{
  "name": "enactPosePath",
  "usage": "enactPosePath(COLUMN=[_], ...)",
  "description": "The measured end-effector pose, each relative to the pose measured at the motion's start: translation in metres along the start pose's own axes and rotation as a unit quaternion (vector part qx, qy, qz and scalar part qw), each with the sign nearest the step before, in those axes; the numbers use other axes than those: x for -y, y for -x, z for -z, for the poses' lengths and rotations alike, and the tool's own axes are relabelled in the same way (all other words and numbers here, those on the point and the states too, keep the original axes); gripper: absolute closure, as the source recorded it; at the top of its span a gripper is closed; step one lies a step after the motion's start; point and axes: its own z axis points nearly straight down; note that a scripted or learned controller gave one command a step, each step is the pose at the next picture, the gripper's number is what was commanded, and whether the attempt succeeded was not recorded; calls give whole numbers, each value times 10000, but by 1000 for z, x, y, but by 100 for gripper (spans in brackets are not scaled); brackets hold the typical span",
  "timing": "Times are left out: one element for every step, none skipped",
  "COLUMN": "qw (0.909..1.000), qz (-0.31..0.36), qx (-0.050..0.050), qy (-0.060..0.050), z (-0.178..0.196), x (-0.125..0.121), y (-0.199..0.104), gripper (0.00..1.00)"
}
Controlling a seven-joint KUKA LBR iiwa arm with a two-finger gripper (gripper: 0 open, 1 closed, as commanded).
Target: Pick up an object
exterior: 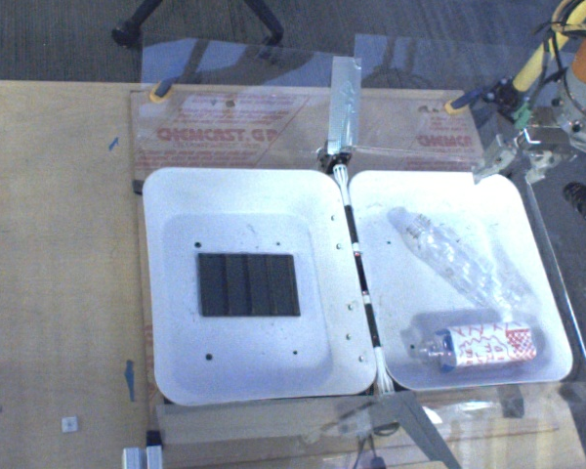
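**End effector parked high at the upper right, bottles lying in the right bin**

The end effector point(513, 154) sits at the upper right of the frame, just off the right bin's point(537, 237) top corner, over nothing it could grip; how far open it is, I cannot tell. Below it, a clear plastic bottle point(449, 252) lies diagonally across that bin. Near the lower edge rests a bottle with a red-and-white label point(483, 345), on its side. Left bin point(176, 213): a dark ribbed block point(248, 284), centre, flat on the floor.

White bins point(176, 203); dark ribbed panel point(248, 284); clear bottle point(449, 252); red-and-white patterned can point(483, 345)
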Motion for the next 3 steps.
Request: enactPosePath(qw=[9916,9606,9633], qz=[-1292,-2779,-2673], qx=[-8,-10,-18], qy=[-14,-27,224], z=[-54,-90,-112], x=[55,117,67], y=[0,-15,-31], gripper=[0,0,0])
